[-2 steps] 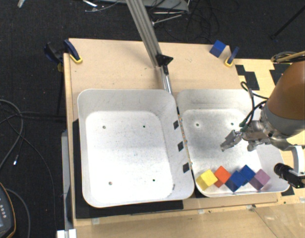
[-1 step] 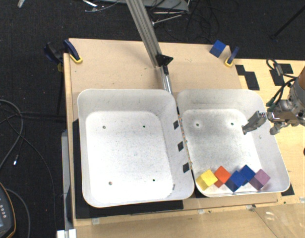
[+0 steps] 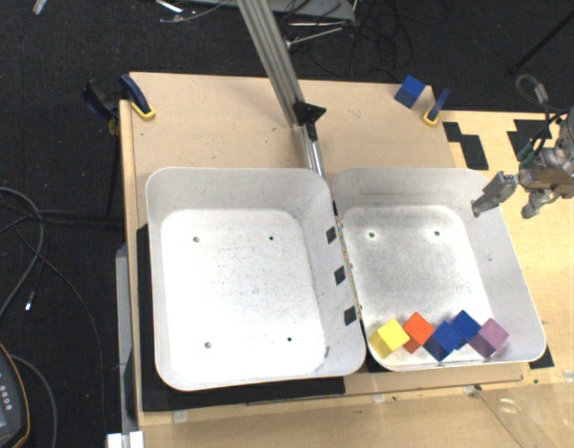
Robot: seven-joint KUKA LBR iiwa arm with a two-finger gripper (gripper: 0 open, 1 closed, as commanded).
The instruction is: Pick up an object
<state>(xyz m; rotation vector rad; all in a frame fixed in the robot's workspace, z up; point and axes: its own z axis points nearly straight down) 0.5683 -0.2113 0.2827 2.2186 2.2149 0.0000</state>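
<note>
Along the near edge of the right bin [image 3: 473, 241] lie several small blocks: a yellow one [image 3: 390, 337], an orange one [image 3: 418, 329], a blue one [image 3: 454, 334] and a purple one [image 3: 490, 337], all close together. My gripper [image 3: 515, 197] hangs at the far right, over the right bin's right rim, well above and behind the blocks. Its two fingers stand apart with nothing between them, so it is open.
The left bin [image 3: 165, 250] sits beside the right one. A loose blue block [image 3: 411, 90] lies on the bench at the back right, next to a clamp [image 3: 435, 107]. A metal pole [image 3: 273, 49] slants down to the gap between the bins.
</note>
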